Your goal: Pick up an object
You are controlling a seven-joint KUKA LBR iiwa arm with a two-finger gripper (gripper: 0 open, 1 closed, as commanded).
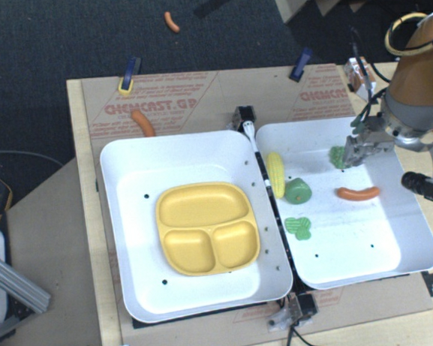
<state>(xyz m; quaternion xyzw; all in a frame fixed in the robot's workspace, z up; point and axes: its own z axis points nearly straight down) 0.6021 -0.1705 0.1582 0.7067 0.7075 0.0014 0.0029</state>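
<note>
Four toys in right white bin [405, 261]: yellow plastic corn cob [276, 174], green round piece [299, 191], green leafy piece [299, 227], orange sausage [358, 192]. Fifth, green lump [339, 157], near far edge, touching gripper [353, 153]. Jaw state: cannot tell. Risk: off-centre closure nudges lump aside; grasp fails.

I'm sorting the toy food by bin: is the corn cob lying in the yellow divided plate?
No, the corn cob lies in the right bin by its left wall, while the yellow plate sits in the left bin.

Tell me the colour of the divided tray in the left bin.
Yellow. The divided tray sits in the left bin, seen in the camera view.
</note>
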